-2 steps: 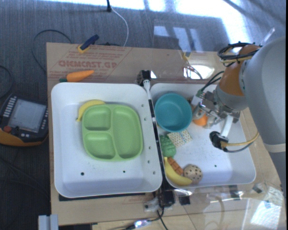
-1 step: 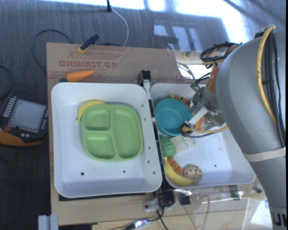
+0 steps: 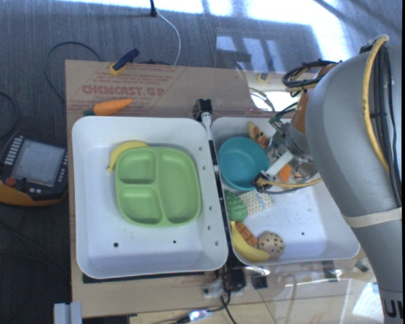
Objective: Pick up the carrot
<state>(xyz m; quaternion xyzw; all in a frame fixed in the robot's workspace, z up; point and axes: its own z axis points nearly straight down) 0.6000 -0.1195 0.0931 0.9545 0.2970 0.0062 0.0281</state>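
- The gripper (image 3: 275, 174) is clamped on the carrot (image 3: 283, 172), low in the right bin (image 3: 324, 231) beside the teal bowl (image 3: 241, 162).
- You should expect a light, stiff, slick toy; mid-body hold suits it.

Red print, seemingly "CHEMCAST GP", on the brown cardboard sheet (image 3: 155, 86) behind the bins.

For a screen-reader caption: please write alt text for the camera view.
A grey robot arm reaches into the right bin, its gripper beside a blue bowl. The left bin holds a green tray; a carrot lies outside on the cardboard.
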